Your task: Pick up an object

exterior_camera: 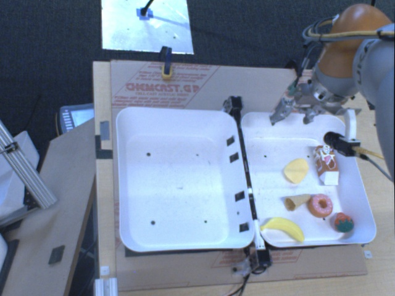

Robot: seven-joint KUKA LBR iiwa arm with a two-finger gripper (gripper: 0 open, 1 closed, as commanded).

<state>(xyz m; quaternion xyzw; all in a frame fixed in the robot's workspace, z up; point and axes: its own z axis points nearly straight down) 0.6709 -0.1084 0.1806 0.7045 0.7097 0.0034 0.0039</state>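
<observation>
My gripper (292, 116) hangs open over the back edge of the right bin (266, 145), its two fingers spread apart with nothing between them. The objects lie in front of it in that bin: a yellow chip-like piece (296, 170), a small brown and white carton (325, 164), a tan cone (297, 201), a pink donut (320, 205), a banana (284, 229) and a red and green fruit (343, 222). The gripper stands well clear of all of them.
The left bin (179, 177) sits beside the right one, with black clips (236, 159) along the shared rim. Both rest on a cardboard sheet (185, 85) held by a yellow clamp (166, 66). A shiny metal plate (147, 17) lies behind.
</observation>
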